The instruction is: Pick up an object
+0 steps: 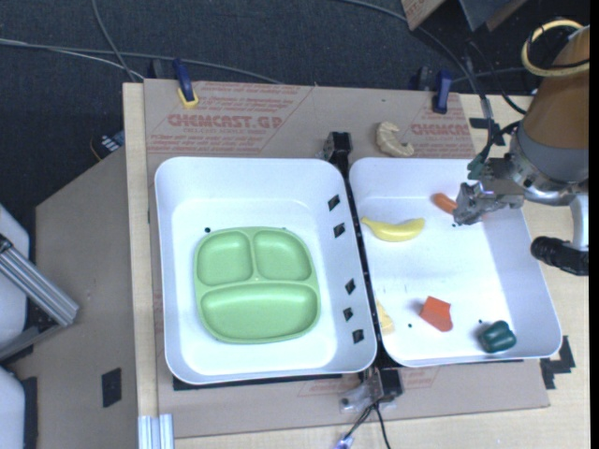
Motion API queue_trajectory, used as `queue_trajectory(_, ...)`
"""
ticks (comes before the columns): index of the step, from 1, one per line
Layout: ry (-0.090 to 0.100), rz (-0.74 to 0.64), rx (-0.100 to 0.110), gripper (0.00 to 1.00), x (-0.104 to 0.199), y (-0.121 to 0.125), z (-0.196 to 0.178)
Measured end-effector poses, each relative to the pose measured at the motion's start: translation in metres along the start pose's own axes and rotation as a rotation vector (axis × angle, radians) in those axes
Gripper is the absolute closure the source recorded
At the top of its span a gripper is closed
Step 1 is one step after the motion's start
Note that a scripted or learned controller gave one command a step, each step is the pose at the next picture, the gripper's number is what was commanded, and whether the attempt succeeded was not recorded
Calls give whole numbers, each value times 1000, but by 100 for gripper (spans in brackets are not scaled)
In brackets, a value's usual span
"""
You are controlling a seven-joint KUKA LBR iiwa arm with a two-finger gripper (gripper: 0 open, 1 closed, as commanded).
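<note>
The small orange piece (444, 200) lies at the far side of the right bin (524, 279), just left of the gripper (465, 210), perhaps touching it. It looks like a light, stiff, smooth toy, best pinched across its narrow width. The arm leans in from the right, wrist tipped down; whether the gripper is spread or closed cannot be told. A yellow banana (394, 229) lies near, to the left.

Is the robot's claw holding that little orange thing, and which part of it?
Cannot be told. The gripper sits right beside the small orange piece in the right bin, but the view is too small to show a hold.
</note>
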State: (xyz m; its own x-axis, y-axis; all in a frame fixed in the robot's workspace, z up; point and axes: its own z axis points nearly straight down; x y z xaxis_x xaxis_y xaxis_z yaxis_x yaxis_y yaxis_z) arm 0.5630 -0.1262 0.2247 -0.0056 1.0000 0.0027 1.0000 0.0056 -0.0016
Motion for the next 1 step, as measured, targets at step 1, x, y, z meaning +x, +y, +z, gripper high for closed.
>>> queue_trajectory(1,-1,2,0,100,43,4,2)
